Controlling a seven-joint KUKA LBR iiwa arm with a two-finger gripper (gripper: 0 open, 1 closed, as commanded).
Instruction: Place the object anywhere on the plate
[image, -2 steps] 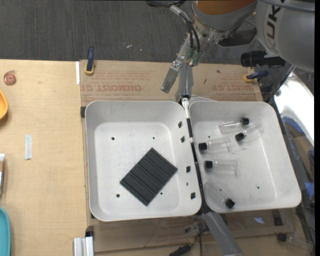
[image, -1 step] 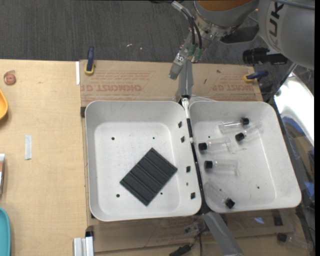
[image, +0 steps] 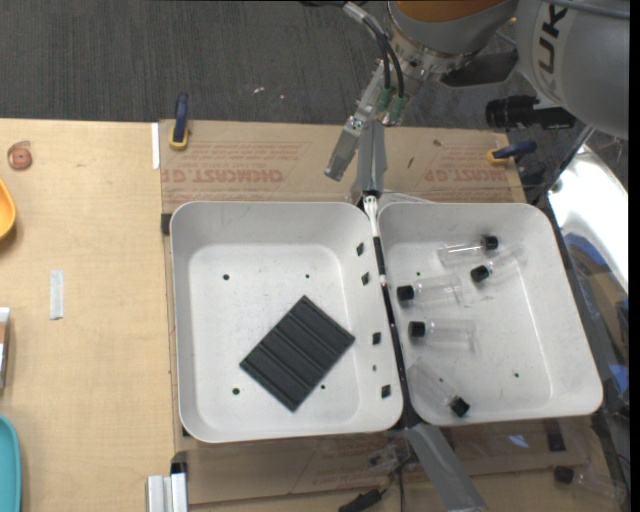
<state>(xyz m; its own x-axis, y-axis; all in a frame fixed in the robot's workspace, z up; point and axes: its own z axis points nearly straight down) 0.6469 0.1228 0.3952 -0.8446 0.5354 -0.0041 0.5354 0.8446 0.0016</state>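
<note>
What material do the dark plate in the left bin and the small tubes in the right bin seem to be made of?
The dark plate looks like matte black rubber or plastic: it has parallel ridges and no shine. The small tubes look like clear plastic or glass with black caps; the bin floor shows through them.

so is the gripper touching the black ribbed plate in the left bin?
Apart. The camera view shows the gripper up beyond the bins' far edge, over the cardboard, while the black ribbed plate lies flat in the left bin.

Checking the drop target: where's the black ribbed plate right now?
The black ribbed plate lies flat in the left bin, turned diagonally, toward its lower centre; the clear black-capped vials are in the right bin.
</note>
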